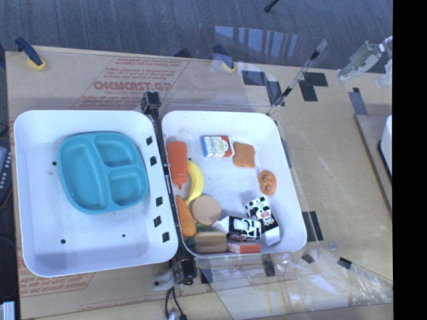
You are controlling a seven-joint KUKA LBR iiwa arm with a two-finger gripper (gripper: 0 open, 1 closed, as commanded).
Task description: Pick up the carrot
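From the camera view we see the carrot [186, 217] against the right bin's [283, 152] left wall, wedged beside the banana [195, 182] and a round bun [206, 210]. That crowding could spoil a grasp. The gripper's state we cannot tell.

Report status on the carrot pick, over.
Carrot lying at right bin's left wall, ungrasped. Banana and round bun crowd it; hot dog at its lower tip.
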